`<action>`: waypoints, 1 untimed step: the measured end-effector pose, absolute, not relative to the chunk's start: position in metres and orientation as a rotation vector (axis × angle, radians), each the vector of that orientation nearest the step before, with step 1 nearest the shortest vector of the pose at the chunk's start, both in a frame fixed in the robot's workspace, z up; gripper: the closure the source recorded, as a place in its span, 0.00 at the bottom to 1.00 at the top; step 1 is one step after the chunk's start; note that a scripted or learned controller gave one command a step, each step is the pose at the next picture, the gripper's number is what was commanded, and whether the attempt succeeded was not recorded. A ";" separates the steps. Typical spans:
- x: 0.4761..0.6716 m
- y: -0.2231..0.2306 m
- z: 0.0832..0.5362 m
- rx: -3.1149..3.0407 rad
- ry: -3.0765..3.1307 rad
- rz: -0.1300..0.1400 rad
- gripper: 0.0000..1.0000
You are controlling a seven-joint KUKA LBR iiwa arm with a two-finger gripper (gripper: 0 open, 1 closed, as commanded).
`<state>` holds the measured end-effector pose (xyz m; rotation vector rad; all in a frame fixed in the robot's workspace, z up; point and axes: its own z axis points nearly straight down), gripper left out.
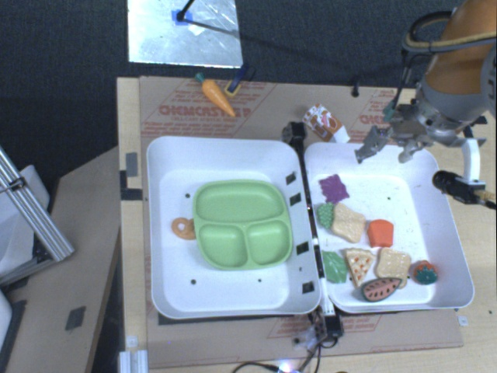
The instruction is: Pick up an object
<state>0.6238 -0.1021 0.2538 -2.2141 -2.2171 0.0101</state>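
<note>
Dark carpet-like floor (62,61) surrounds the tan bench (93,208), possibly a foil sheet (184,22) behind.

Partly hidden and cut-off things around two white bins on a bench.

The grey and orange arm (464,45) runs off the right edge, its upper part out of sight. The pincer (386,148) is small and blurred, its tips hard to separate. A metal frame (31,208) is cut by the left edge. The bottom edge crops cables (311,360) at the bench front.
</note>
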 end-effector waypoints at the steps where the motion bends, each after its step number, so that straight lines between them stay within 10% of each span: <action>1: 0.626 -0.102 0.261 -2.219 -2.226 -0.002 0.00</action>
